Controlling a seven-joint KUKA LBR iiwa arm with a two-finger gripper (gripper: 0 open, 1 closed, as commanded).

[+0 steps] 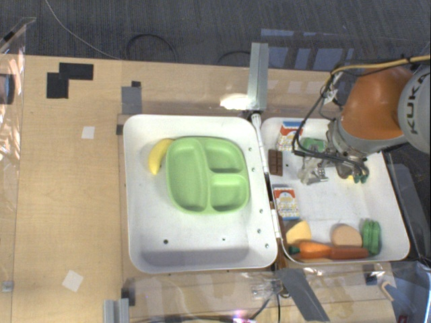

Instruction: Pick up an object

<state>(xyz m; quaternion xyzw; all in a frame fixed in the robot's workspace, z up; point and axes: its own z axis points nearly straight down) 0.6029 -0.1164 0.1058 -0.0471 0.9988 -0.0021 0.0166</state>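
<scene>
Nearest you, along the near wall of the right bin (397,237), lie a carrot (315,250), a sausage (349,252), a cheese wedge (298,232), a bread roll (347,235) and a green pickle (371,235). A small carton (287,202) and a chocolate bar (275,161) sit by its left wall. You have the gripper (316,172) low over that bin's far middle; whether it grips anything, you cannot tell. In the left bin (145,247), a banana (158,155) touches a green divided plate (205,173), with bare floor on the near side.
</scene>
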